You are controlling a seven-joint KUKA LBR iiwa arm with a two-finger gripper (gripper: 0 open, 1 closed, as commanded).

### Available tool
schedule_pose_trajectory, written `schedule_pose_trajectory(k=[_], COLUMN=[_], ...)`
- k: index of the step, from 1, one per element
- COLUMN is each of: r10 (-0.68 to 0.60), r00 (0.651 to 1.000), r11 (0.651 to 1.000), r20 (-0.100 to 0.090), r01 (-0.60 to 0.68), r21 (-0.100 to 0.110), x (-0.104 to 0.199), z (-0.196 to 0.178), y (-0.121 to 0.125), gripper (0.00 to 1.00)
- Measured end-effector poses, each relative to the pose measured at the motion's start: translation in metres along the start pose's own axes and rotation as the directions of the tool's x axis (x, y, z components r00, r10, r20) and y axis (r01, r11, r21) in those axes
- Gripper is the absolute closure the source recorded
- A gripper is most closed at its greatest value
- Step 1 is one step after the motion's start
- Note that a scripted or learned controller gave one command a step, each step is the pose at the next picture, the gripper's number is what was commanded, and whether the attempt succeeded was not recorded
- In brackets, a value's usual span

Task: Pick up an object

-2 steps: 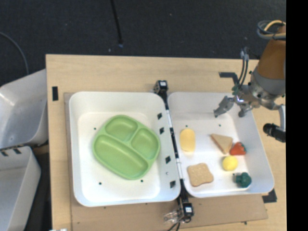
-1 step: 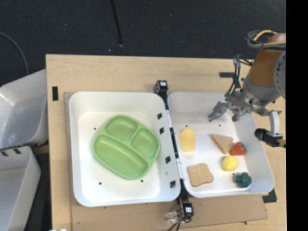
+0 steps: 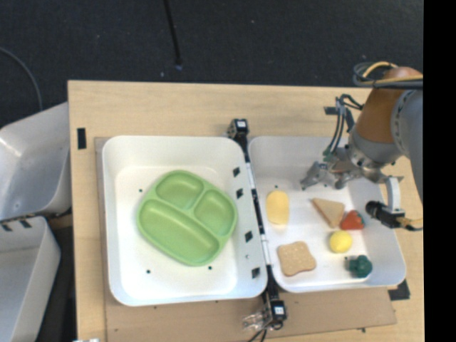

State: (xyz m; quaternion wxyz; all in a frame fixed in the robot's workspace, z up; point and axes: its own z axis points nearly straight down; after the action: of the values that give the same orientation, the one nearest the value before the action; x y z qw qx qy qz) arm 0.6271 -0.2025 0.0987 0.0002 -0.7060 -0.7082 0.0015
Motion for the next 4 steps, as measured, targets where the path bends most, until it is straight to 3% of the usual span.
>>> schedule_pose_trajectory(k=[1, 3, 4], r10=[-0.001, -0.003, -0.004], r00=[1.0, 1.0, 1.0], r11=[1.0, 1.0, 1.0], r20=[0.002, 0.0, -0.001], r01=[0.001, 0.003, 0.004], r21=[-0.007, -0.008, -0.006], x=[-0.001, -0.01, -0.011], z=[-0.015, -0.123, -0.147], y=[0.002, 0.006, 0.007], gripper=[1.0, 1.0, 1.0])
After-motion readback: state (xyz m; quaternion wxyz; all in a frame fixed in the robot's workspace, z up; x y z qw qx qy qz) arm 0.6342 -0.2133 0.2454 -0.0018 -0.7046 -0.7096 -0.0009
